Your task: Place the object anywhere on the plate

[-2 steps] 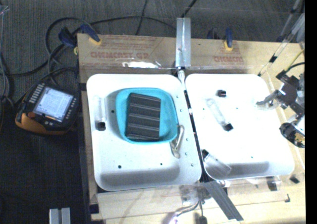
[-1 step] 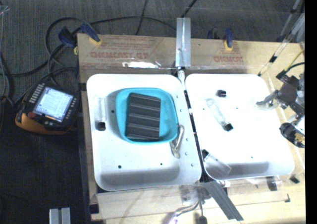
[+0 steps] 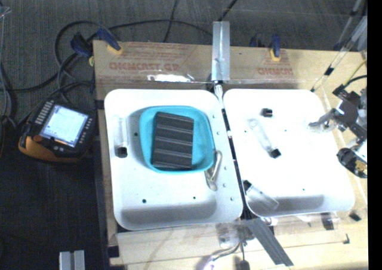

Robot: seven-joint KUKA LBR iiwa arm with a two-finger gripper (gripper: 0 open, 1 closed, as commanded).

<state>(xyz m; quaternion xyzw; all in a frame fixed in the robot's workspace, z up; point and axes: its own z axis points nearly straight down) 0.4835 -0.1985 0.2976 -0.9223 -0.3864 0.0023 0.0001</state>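
A blue plate (image 3: pixel 206 137) lies in the left bin (image 3: pixel 167 209). A dark grey ribbed block (image 3: pixel 173 139) rests flat on the middle of the plate, its long side running away from the camera. The gripper (image 3: pixel 352 120) is at the far right edge of the right bin (image 3: pixel 298 191), well away from the plate and the block. It is partly cut off by the frame edge.
The left bin also holds a small black piece (image 3: pixel 121 151), a clear tube (image 3: pixel 119 131) and a metal clip (image 3: pixel 213 170) beside the plate. Two small black pieces (image 3: pixel 267 112) (image 3: pixel 274 153), a clear tube (image 3: pixel 261 132) and clear plastic (image 3: pixel 259 196) lie in the right bin.
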